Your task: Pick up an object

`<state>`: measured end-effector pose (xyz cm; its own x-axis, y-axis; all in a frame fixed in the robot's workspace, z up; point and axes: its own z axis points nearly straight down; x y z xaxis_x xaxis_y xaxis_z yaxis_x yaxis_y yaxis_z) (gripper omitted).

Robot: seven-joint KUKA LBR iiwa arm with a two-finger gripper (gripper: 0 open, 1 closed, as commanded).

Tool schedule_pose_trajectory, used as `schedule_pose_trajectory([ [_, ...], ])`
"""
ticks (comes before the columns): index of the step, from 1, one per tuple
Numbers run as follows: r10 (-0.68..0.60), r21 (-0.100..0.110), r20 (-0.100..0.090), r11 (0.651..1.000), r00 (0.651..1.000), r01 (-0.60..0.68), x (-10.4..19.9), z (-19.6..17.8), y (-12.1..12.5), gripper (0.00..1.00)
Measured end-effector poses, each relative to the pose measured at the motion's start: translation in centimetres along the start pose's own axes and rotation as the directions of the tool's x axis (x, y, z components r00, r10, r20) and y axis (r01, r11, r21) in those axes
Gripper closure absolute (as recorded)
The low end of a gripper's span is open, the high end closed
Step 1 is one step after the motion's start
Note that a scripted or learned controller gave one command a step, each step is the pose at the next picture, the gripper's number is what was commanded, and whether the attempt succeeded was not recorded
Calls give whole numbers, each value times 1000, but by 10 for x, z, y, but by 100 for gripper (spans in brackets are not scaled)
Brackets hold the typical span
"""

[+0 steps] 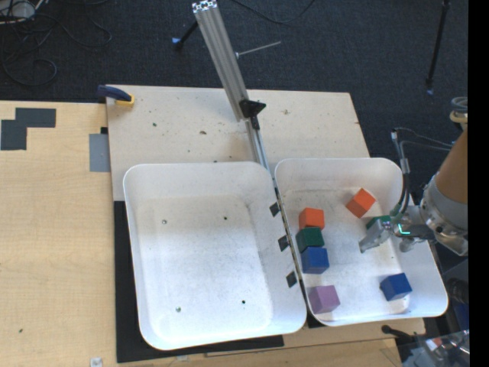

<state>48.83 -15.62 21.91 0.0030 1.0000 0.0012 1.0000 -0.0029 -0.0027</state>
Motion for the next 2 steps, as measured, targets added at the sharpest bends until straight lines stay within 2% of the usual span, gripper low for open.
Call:
schedule_pose_trajectory([
  [2, 0, 7, -3, 1000, 1000, 1, 12, 120, 0, 0],
])
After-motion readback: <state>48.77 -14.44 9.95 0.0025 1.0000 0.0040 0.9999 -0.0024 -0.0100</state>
